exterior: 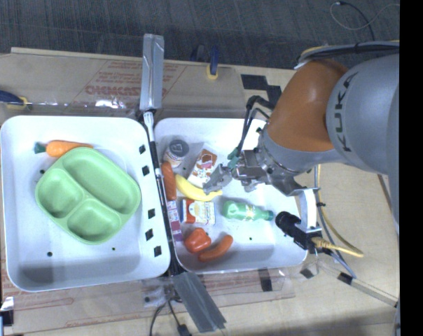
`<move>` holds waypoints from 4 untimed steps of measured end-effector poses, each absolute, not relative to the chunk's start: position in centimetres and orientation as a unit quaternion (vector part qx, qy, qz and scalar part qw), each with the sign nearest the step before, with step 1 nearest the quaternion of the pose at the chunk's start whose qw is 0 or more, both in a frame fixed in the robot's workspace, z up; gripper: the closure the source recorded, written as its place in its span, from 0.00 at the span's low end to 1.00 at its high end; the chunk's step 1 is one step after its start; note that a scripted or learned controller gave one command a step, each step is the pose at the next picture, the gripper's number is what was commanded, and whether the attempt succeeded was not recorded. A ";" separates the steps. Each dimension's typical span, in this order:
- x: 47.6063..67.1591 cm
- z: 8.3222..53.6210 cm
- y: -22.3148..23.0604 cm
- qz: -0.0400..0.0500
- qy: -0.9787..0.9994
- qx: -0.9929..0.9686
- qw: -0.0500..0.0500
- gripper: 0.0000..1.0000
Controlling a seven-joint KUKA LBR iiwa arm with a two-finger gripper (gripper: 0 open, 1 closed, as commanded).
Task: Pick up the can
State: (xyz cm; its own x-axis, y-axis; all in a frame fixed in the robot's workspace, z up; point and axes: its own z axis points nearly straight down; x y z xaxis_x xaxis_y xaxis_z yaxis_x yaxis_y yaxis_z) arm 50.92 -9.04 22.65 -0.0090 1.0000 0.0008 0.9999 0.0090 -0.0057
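The can [176,149] stands upright in the far left corner of the right bin [267,256], its grey round top facing up. My gripper [220,177] hangs over the middle of that bin, above the end of a yellow banana [192,188] and next to a red and white packet [205,164]. It is to the right of the can and a little nearer the camera, clearly apart from it. Nothing shows held in the gripper. The orange and grey arm covers the bin's right part.
Around the can lie an orange carrot-like piece [169,180], a second packet [198,212], a green bottle [244,211], a red tomato-like fruit [196,240] and a red sausage-like piece [218,246]. The left bin [15,257] holds a green divided plate [87,194] and a carrot [63,147].
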 end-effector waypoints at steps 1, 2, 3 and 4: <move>56.3 14.7 -9.5 0.002 -0.744 -0.668 0.002 0.00; 62.8 9.1 -12.5 0.002 -0.713 -0.701 0.001 0.00; 62.9 10.2 -12.4 0.001 -0.715 -0.700 0.001 1.00; 62.9 10.2 -12.4 0.001 -0.715 -0.700 0.000 0.00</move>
